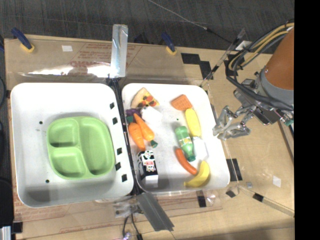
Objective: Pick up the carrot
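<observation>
Nothing done yet: carrot (pixel 141 132) lies in the right bin (pixel 212 129) by its left wall, tool (pixel 231 125) hangs outside right rim, open, holding nothing.

Green divided plate (pixel 80 147) in left bin (pixel 20 104) — banana (pixel 200 175), pizza slice (pixel 144 99) right.

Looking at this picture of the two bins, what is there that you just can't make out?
- Claw: small and blurred; open or shut unclear.
- Arm: cut off by the right edge.
- Carton: print too small to read.
- Carrots: packed together, the count is unclear.
</observation>
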Controlling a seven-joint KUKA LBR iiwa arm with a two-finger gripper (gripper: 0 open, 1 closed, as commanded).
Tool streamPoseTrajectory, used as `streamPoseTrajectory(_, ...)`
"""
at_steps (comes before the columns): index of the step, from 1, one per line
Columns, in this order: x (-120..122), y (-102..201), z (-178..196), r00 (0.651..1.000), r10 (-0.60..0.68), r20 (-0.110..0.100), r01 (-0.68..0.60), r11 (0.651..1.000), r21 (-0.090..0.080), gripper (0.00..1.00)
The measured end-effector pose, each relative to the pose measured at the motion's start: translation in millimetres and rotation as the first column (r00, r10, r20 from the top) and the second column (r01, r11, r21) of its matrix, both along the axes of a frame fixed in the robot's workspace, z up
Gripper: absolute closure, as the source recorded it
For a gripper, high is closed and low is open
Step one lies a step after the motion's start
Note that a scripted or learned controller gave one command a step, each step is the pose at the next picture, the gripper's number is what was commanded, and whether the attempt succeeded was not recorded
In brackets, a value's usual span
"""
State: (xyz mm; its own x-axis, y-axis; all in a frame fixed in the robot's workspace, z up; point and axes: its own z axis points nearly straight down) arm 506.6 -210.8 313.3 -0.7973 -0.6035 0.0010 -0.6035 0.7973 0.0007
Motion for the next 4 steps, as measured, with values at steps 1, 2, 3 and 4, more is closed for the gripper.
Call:
streamPoseTrajectory(1,27.7,0.1,5.4,0.995,0.1,0.006,-0.1,0.995,-0.002,1.0)
streamPoseTrajectory(2,-24.0,1.4,-45.9,0.989,0.15,0.0,-0.15,0.989,0.002,1.0)
streamPoseTrajectory(3,6.3,64.1,-57.5,0.949,0.315,0.001,-0.315,0.949,0.002,1.0)
streamPoseTrajectory(4,-3.5,31.6,35.2,0.924,0.383,0.008,-0.383,0.924,-0.009,1.0)
